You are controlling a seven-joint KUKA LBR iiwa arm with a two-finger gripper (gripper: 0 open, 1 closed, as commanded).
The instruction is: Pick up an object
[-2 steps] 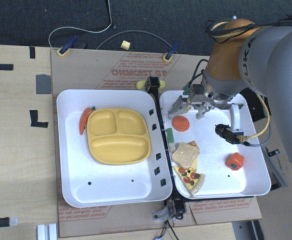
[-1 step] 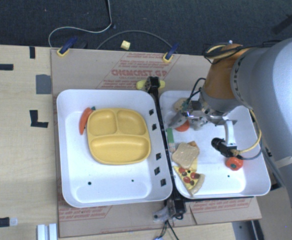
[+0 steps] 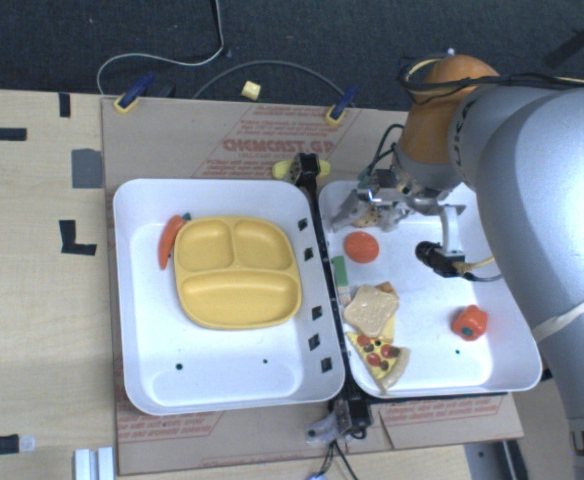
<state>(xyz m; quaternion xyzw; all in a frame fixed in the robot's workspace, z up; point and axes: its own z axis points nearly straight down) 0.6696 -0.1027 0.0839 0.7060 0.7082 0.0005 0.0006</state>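
Arm [image 3: 532, 168] cut off at right edge & hides the right bin's [image 3: 512, 373] far corner. Gripper [image 3: 372, 206] fingers too small/blurred to read.

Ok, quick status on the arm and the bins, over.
Gripper low over right bin, fingers unclear. Nearest: orange-red round piece, untouched. Bread slice, pizza slice, red pepper lie apart; nothing blocking.

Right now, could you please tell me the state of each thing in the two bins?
yellow divided plate: upright, compartments bare, left bin
carrot: lying beside the plate's left edge
tomato: loose, right bin
bread slice: lying flat
pizza slice: flat, below the bread
red pepper: loose
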